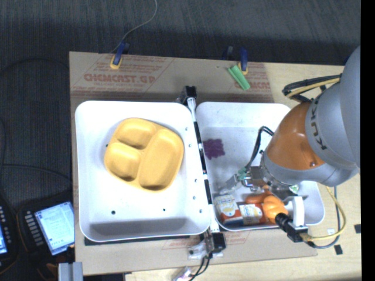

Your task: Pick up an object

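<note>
In the right bin (240,119), several small objects lie along the front wall: a red and white packet (227,208), an orange and white carton (252,211) and an orange round toy (272,204). A purple toy (213,148) lies further back at the bin's left side. My gripper (249,179) reaches down from the orange wrist band into the bin's front half, just above the packets. The wrist hides its fingertips.
The left bin (88,157) holds a big yellow three-lobed tray (144,152). A green marker (239,77) lies on the cardboard behind the right bin. Blue clamps (120,54) hold the cardboard at the back. A black divider bar (198,145) runs between the bins.
</note>
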You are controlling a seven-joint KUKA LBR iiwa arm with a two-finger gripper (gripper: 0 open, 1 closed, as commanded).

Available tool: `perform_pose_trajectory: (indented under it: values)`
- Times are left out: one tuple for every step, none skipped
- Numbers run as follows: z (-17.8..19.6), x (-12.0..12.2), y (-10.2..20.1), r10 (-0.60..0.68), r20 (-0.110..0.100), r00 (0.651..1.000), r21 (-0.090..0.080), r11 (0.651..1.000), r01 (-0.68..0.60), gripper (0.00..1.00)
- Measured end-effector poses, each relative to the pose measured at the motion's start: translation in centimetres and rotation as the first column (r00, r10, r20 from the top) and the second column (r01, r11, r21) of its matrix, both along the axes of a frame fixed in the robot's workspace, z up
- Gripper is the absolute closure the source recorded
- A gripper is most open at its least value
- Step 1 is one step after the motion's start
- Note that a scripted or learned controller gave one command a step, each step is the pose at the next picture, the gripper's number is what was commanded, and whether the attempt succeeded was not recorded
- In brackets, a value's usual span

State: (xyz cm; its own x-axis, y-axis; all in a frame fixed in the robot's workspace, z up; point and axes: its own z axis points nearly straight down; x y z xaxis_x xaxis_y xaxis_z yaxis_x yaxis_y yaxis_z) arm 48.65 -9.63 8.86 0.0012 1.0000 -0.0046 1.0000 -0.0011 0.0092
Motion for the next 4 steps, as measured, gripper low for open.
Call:
perform_pose_trajectory:
  values:
    - [1.1, 0.2, 0.0, -0.001, 0.005, 1.000, 0.000, 1.000, 0.001, 1.00]
    - [1.1, 0.2, 0.0, -0.001, 0.004, 1.000, 0.000, 1.000, 0.001, 0.00]
    - [0.0, 0.0, -0.1, 0.001, -0.001, 1.000, 0.002, 1.000, -0.001, 0.00]
    - [1.1, 0.2, -0.1, 0.001, 0.003, 1.000, 0.001, 1.000, -0.001, 1.00]
